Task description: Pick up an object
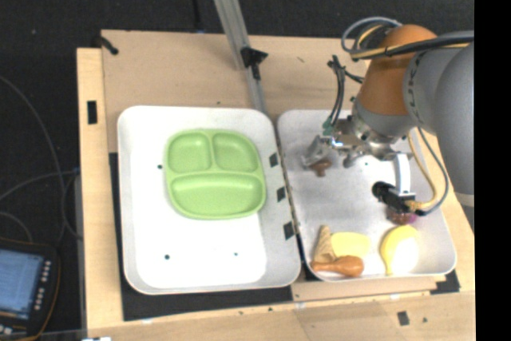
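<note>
The gripper point(321, 160) hangs low in the right bin point(351, 188) with a small brown object point(320, 168) seemingly pinched at its fingertips, so lifting straight up looks the next move.

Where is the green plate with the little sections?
The green plate lies in the left bin, toward its back half, in the camera view. The end effector is over the right bin, away from it.

Grey arm point(447, 104), orange band, seemingly looped cables
</note>
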